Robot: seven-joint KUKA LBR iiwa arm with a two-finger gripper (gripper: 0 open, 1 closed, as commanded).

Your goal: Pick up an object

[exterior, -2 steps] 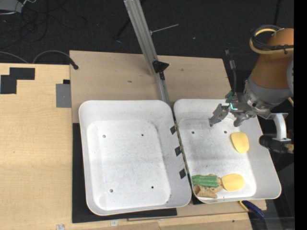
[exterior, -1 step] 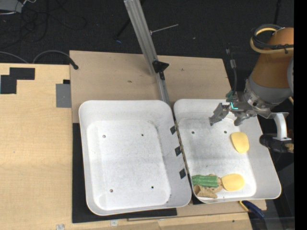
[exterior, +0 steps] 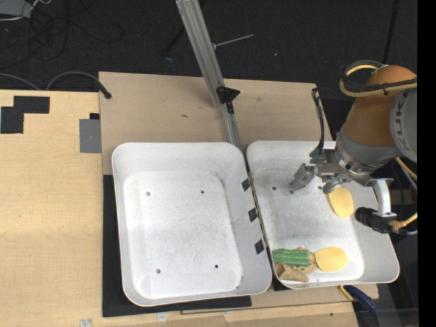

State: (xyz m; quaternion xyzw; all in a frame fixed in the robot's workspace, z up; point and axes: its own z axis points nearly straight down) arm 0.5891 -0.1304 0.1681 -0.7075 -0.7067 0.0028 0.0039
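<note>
My gripper [exterior: 312,184] hangs over the upper middle of the right bin [exterior: 300,157], open, with nothing visible between its fingers. One grey finger [exterior: 298,180] splays out to the left. Just right of and below the gripper, a pale yellow piece [exterior: 340,201] lies on the bin floor, partly under the wrist. At the bin's front edge lie a green ridged object [exterior: 291,256], a tan object [exterior: 294,272] beneath it, and a second yellow rounded piece [exterior: 331,258].
The left bin [exterior: 129,162] stands beside the right one, with black clips [exterior: 253,214] along the shared wall. A slanted metal rail [exterior: 204,53] rises behind the bins. The grey and orange arm [exterior: 375,121] fills the right side.
</note>
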